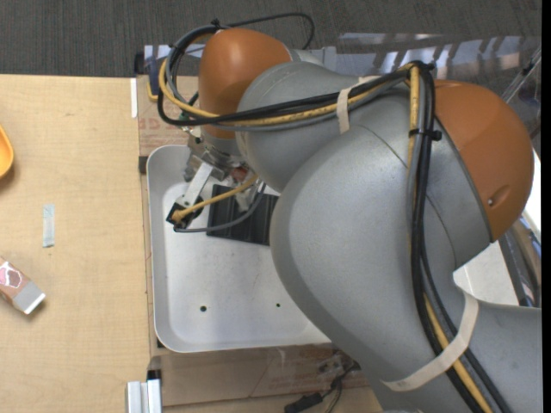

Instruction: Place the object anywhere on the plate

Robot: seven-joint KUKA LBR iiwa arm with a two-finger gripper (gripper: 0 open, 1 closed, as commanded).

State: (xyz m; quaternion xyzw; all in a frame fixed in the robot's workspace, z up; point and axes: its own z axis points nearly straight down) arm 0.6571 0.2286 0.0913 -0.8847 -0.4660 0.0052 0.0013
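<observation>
The grey arm, orange at its joints, covers most of the camera view. Its wrist hangs low over the far part of the white bin [172,317]. The gripper [225,177] sits under the orange joint, right above the bin floor. A flat black thing [241,220] with ridged lines lies on the bin floor just in front of and under the gripper. It is partly hidden by the arm. I cannot make out a plate apart from this black piece.
The wooden bench top [77,144] lies left of the bin. On it are a small grey strip [48,226], a red and white block [19,287] and an orange thing [4,155] at the left edge. The arm hides the right bin.
</observation>
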